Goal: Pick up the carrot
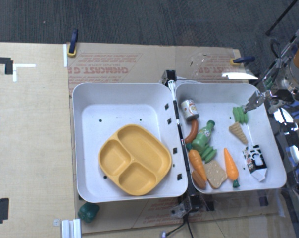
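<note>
A slim orange carrot (230, 165) with a small green stem end lies in the right bin (271, 148), toward its near right side. A thicker orange carrot-like piece (196, 166) rests near that bin's left wall. My gripper (252, 103) hangs over the bin's far right part, well behind the slim carrot. It is just right of the green leafy top (240, 114) of a tan cone-shaped vegetable (237, 131). Nothing shows in its grasp.
The right bin also has a small can (189, 108), a sausage (191, 130), a green bottle (205, 138), a bread slice (215, 174) and a milk carton (255, 161). A yellow divided plate (134, 158) lies in the left bin (87, 133). A green toy (88, 211) sits on the bench.
</note>
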Robot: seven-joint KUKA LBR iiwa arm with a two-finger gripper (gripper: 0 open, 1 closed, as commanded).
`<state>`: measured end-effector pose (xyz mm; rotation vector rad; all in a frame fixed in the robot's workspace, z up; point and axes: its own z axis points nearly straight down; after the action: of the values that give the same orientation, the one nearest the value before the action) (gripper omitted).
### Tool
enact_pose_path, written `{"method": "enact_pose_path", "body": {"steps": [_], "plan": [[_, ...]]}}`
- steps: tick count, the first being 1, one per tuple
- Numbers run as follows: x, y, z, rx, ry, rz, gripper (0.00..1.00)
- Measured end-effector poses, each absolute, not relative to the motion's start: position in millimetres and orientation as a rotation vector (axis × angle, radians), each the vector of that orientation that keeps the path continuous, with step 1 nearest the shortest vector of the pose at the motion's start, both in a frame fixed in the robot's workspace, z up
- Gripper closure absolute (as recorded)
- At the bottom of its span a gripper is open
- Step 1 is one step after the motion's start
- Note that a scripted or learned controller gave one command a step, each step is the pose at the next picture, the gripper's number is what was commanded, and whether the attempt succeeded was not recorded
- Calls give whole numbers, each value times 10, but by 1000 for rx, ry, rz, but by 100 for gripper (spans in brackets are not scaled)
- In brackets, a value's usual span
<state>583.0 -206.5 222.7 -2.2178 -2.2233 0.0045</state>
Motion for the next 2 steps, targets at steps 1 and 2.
{"method": "enact_pose_path", "body": {"steps": [1,2], "plan": [[5122,-1671,1319,-2351,-2081,3,0],[4797,-1330,927,-2127,-2314,-4,0]]}}
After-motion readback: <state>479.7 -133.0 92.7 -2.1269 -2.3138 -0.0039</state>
